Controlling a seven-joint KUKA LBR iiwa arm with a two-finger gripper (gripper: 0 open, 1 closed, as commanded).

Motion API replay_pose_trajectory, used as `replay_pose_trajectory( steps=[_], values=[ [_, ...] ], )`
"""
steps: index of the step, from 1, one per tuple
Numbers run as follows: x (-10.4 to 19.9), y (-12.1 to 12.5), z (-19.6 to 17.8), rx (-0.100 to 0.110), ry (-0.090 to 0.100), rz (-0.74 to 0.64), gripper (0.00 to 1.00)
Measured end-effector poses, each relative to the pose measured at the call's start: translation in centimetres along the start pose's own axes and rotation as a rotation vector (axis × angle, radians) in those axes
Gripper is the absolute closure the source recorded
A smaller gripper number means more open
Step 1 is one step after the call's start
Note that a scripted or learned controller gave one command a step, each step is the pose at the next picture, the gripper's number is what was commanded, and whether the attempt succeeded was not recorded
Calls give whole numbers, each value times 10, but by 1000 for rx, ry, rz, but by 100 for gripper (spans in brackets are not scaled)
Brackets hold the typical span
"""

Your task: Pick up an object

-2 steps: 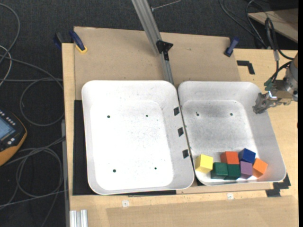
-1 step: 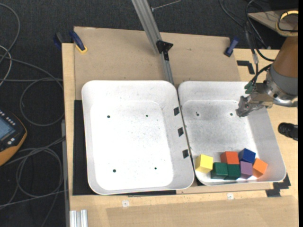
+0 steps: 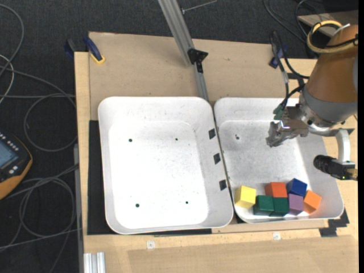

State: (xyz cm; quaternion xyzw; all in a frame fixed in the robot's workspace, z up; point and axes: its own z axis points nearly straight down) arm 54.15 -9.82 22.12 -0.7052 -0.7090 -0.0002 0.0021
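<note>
On the left side of the desk (image 3: 148, 56) lay the left bin (image 3: 114, 152), a shallow white tray with only dark specks and a few small holes on its floor. Just beside it, touching along the middle edge, was the right bin (image 3: 250, 124). Near the front wall of this right bin the blocks were gathered in a tight group: a yellow block (image 3: 246, 195) at the left end, then a green block (image 3: 271, 205), a red-orange block (image 3: 278, 189), a purple block (image 3: 296, 202), a blue block (image 3: 297, 186) and an orange block (image 3: 312, 199) at the right end. The tool (image 3: 278, 135) hung over the rear half of the right bin, well apart from the blocks, and nothing was between its fingers. How far the fingers stood from each other I could not tell, because they were small and dark at this angle. The arm (image 3: 333, 67) came in from the right. In my judgement the task was at an early stage: no block was lifted, and the reaching, closing and raising were all left to do.
</note>
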Motion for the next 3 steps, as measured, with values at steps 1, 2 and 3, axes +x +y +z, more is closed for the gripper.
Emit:
replay_pose_trajectory(
  steps=[1, 2, 3],
  values=[
    [59, -14, 3, 0, 0, -1, 100],
    [111, -33, -1, 1, 0, -2, 100],
    [172, -47, -8, 0, 1, -3, 100]
  ],
)
